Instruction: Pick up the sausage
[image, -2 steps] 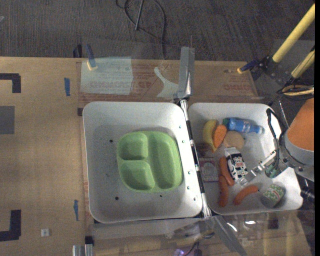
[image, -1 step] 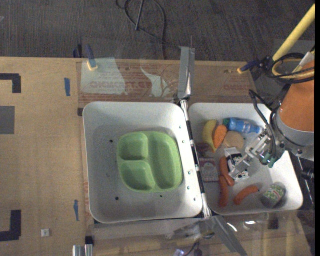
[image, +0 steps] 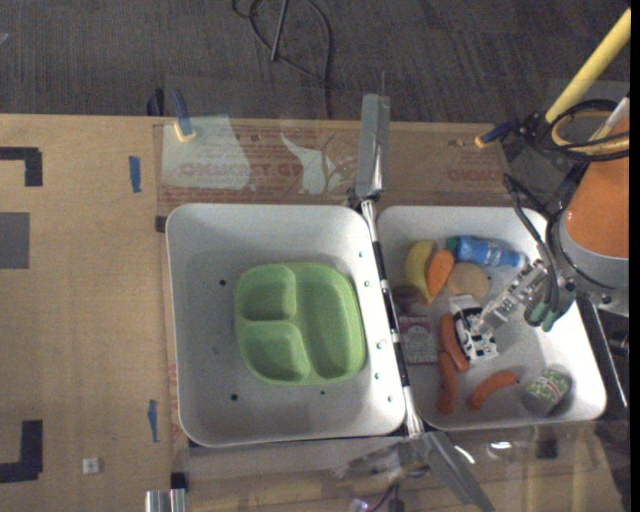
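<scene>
Gripper (image: 487, 322), jaw state indeterminable, hangs over the right bin (image: 585, 375); sausage (image: 452, 343) lies just beside it, leftward, long axis running near-to-far.

Evenly and fairly brightly lit from above, with no hard shadows. Soft grey shading along the inner walls of the left bin (image: 200, 300) and around the green tray (image: 300, 322) in it. Pale glare on the clear plastic sheet (image: 250, 155) just beyond that bin, washing out the print beneath. Slightly soft overall, grainy on the dark floor (image: 120, 50) past the table (image: 80, 330). Blurred and overexposed at the orange band (image: 600, 205) of the arm, right of the bins.
</scene>
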